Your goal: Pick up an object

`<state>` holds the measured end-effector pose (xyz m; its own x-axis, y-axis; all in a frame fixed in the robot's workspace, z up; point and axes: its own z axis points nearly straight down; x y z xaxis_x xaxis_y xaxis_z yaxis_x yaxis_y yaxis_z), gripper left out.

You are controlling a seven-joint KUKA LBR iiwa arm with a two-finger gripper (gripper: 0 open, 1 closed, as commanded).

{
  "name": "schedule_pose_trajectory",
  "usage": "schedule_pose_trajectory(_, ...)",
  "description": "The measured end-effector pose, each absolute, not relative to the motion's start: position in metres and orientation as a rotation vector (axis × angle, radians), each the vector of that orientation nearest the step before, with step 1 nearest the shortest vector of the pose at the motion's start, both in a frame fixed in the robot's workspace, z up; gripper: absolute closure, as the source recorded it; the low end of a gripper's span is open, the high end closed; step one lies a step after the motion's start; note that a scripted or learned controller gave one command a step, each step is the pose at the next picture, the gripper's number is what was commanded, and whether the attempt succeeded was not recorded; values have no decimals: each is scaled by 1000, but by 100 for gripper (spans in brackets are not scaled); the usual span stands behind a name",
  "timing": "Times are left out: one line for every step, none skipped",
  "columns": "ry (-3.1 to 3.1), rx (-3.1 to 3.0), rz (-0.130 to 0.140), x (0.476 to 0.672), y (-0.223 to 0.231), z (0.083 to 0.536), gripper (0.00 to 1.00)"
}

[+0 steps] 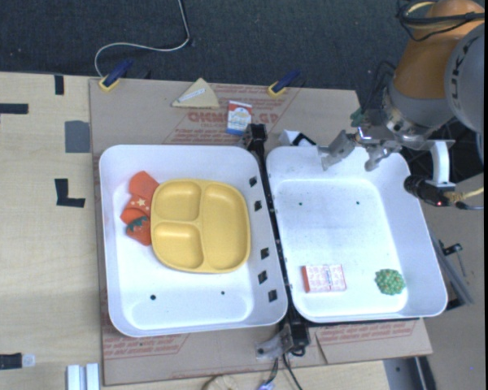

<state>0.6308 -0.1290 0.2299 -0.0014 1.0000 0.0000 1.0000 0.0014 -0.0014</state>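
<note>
The gripper (352, 154) hangs over the far rim of the right bin (407, 242), at about twelve o'clock of that bin, its two fingers (335, 151) spread apart with nothing between them. The arm (429, 63) enters from three o'clock. In the right bin, a small red and white packet (323, 278) lies flat near six o'clock, and a green broccoli piece (389, 281) sits just beside it toward five o'clock, apart from it. In the left bin (187, 303), a yellow divided plate (201, 224) lies centrally; orange and red toy pieces (138, 207) rest at its nine o'clock edge, touching it.
</note>
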Motion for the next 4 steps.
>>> schedule_pose_trajectory(-2219, -2217, 5, 580, -113, 99, 0)
schedule_pose_trajectory(-2219, -2224, 3, 522, -187, 133, 0)
schedule_pose_trajectory(-2222, -2216, 2, 550, -108, 106, 0)
schedule_pose_trajectory(-2227, -2225, -3, 606, -183, 87, 0)
